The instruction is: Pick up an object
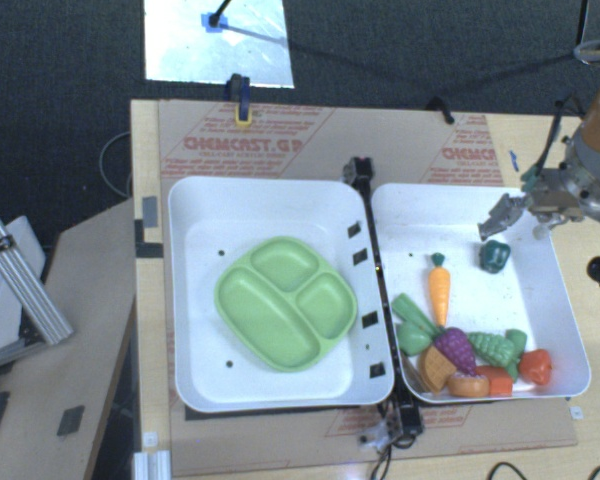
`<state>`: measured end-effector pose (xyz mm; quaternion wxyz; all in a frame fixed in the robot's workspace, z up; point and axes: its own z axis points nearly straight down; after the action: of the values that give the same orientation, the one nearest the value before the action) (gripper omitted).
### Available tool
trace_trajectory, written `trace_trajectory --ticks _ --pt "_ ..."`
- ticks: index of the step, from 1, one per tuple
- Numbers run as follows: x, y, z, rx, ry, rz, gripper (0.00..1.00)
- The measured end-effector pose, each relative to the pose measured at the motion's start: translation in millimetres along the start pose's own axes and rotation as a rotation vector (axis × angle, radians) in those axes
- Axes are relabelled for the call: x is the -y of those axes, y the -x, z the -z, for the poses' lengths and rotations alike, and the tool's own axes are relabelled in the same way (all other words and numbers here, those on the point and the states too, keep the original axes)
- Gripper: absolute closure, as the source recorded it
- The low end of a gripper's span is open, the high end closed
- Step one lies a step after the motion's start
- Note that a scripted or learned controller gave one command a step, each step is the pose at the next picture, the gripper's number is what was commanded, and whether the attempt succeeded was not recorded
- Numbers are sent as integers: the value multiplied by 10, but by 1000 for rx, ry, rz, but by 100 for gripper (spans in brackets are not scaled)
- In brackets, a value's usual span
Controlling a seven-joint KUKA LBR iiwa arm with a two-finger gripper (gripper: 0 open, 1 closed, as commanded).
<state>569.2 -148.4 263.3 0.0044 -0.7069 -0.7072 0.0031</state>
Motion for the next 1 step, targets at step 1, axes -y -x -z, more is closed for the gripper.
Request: trace_trajectory --ticks 1 --pt "-20 -5 69 2 12 3 0"
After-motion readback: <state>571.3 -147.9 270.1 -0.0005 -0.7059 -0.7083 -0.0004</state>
